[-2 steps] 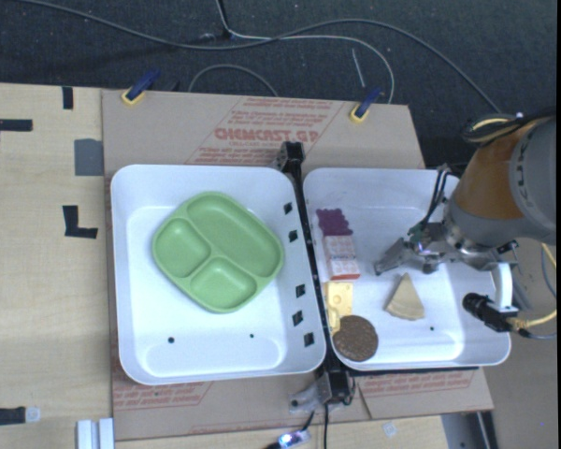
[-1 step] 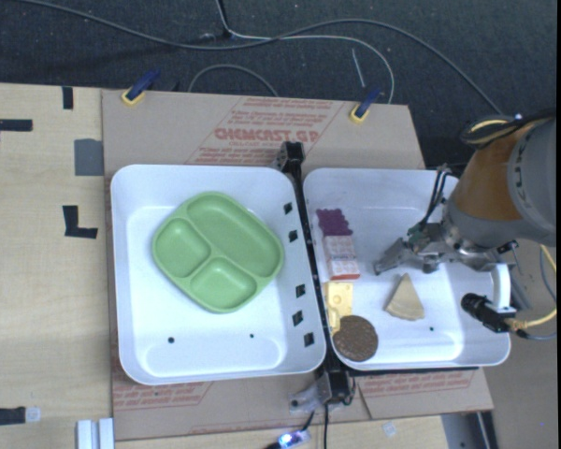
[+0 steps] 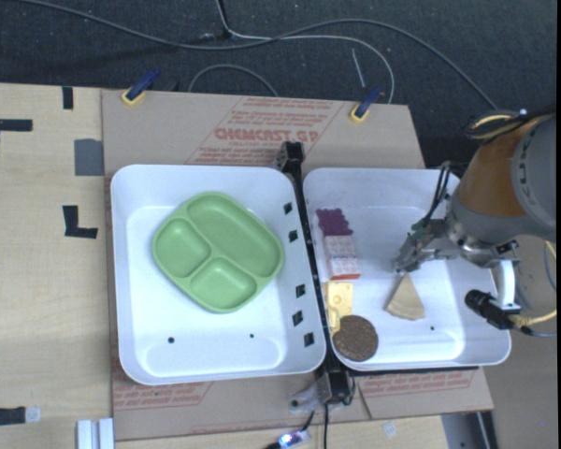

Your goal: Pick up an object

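- We see two shallow white bins side by side on the bench: the left bin (image 3: 136, 279) and the right bin (image 3: 449, 344), which meet along a black divider at the centre.
- We note a green divided plate (image 3: 218, 251) in the left bin, lying flat at the bin's centre, with three compartments.
- In the right bin we find a column of small objects along the 9 o'clock wall: a purple block (image 3: 333, 220) at the top, a pink-and-white block (image 3: 341, 255) just below it, a yellow piece (image 3: 339, 297) below that, and a brown round disc (image 3: 356, 338) at the 7 o'clock corner.
- A tan wedge (image 3: 406, 299) lies on the bin floor, near the bin's centre and slightly toward 5 o'clock.
- The arm enters from 3 o'clock, with its orange band (image 3: 491, 181) above the wrist.
- The gripper (image 3: 413, 258) sits low in the right bin, at 12 o'clock of the tan wedge and just beside it.
- We cannot tell from this view whether the gripper is released or clenched, and we see nothing gripped in it.
- All five objects rest on the bin floor, none lifted.
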Robot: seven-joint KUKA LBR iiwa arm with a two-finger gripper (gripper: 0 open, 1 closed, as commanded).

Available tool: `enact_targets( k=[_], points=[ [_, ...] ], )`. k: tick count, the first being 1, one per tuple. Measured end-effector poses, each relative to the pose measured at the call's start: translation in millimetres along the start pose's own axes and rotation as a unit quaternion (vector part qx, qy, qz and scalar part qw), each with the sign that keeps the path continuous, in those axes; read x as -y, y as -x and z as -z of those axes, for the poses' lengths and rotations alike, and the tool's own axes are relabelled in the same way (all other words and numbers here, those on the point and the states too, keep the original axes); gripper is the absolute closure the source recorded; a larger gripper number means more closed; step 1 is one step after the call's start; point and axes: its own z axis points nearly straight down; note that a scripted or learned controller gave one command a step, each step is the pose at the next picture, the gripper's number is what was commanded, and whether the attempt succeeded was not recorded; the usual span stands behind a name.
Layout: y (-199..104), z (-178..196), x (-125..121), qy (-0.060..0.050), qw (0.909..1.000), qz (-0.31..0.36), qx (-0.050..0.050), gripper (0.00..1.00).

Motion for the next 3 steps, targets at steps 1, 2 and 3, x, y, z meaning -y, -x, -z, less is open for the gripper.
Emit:
enact_targets(
  k=[1,2,3],
  points=[
    [3.1,42.4,-0.7,-0.001,1.0,0.0,-0.002,1.0],
    [5.9,85.1,-2.6,0.0,1.0,0.0,-0.002,1.0],
    [5.9,138.3,-4.1,0.0,1.0,0.0,-0.002,1.0]
  ],
)
